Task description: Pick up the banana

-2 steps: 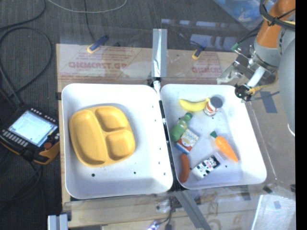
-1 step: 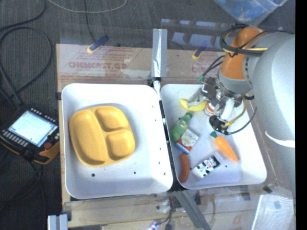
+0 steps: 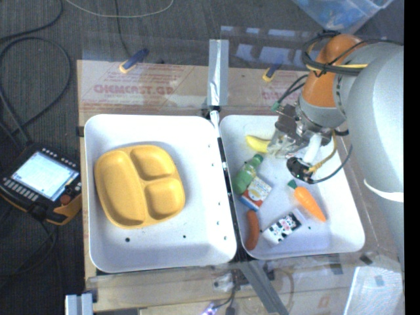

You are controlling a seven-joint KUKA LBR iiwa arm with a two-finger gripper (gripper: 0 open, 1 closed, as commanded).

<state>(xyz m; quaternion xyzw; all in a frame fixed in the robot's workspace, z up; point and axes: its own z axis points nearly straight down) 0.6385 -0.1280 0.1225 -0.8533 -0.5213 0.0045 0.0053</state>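
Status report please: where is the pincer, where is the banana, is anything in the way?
Pincer low in right bin, at banana's end. Banana on bin floor, not lifted. Green bottle close beside banana.

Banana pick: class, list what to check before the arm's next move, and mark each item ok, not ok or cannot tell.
1. Banana lies in the right bin: ok.
2. Gripper is close beside the banana's right end: ok.
3. Banana is between the fingers: cannot tell.
4. Green bottle stands apart from the banana: not ok, it is very near.
5. Carrot is out of the way: ok.
6. Yellow tray sits in the left bin, away from the pick: ok.
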